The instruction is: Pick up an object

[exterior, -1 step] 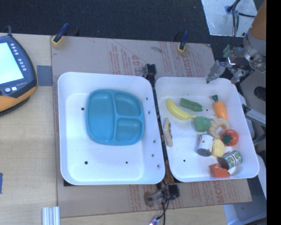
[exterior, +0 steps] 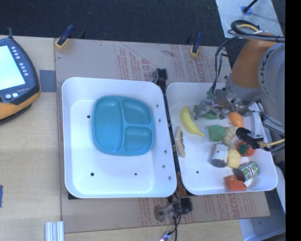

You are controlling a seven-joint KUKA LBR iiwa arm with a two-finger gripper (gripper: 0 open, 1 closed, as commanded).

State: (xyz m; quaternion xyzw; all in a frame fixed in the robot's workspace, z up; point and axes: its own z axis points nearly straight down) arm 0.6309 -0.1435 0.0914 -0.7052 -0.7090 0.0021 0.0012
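Nothing is lifted yet, so the pick remains to be done. The end effector (exterior: 210, 107) sits low at the far edge of the right bin (exterior: 190, 182); I cannot tell its state. That bin holds a banana (exterior: 190, 122), green toy (exterior: 216, 132), can (exterior: 219, 155) and corn (exterior: 233, 158). The left bin (exterior: 75, 179) holds a blue divided plate (exterior: 123, 126).

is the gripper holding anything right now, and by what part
It cannot be told. The gripper sits low in the right bin, near the banana and a green item, but nothing shows between its fingers.
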